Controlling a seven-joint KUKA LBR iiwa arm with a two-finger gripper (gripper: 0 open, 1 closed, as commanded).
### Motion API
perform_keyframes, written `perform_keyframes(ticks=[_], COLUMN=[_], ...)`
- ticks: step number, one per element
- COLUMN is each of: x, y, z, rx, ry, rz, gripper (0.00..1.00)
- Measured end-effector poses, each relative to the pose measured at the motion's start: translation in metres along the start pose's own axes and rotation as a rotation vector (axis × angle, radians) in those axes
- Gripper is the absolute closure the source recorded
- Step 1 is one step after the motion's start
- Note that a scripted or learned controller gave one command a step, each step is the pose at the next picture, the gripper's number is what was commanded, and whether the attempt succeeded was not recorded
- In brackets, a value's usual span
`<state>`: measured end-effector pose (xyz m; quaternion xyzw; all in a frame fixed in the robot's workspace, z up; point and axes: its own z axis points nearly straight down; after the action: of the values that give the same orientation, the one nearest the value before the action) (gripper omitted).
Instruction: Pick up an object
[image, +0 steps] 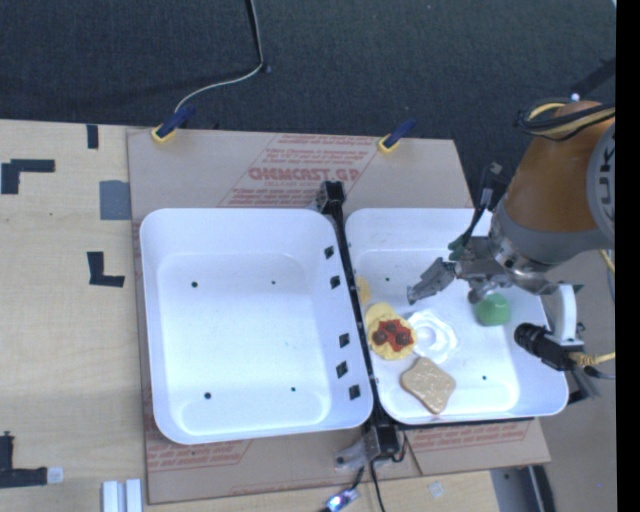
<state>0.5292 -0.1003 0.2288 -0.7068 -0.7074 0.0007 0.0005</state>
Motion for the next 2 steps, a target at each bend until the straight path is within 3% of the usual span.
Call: perform_keyframes(ticks=[1,2], x=[-0.005,0.004], y=[0.0,0.006], z=[0.128,0.138], rx=[-0.014,-0.011], ry=[0.001,0.0], rz=[-0.001,0.0], gripper=[0.0,0.0])
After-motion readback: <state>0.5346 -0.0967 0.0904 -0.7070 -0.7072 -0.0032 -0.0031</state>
